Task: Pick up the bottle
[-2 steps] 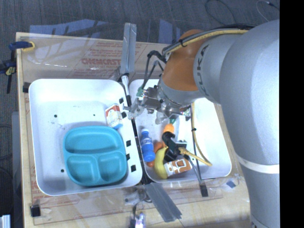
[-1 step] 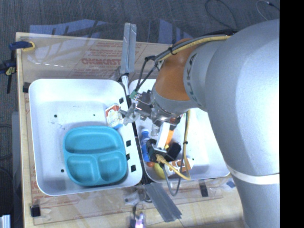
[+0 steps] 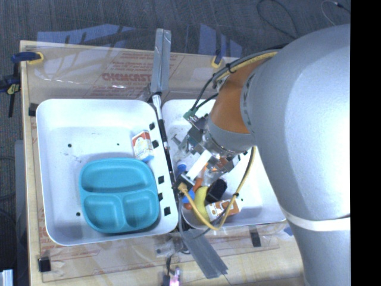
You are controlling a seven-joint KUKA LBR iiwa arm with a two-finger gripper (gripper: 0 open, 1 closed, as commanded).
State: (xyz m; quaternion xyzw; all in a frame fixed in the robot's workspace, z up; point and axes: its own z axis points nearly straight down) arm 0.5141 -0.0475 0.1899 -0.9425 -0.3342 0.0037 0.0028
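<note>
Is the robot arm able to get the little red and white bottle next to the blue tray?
Probably yes. The bottle lies uncovered beside the blue tray, nothing on top. It sits close to the bin wall, and the arm is over the other bin.

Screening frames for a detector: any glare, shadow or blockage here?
Camera view: left bin evenly lit, blue tray casting a soft shadow; clear sheet behind the bins shows pale reflections; the arm, near the lens, hides most of the right bin.
</note>
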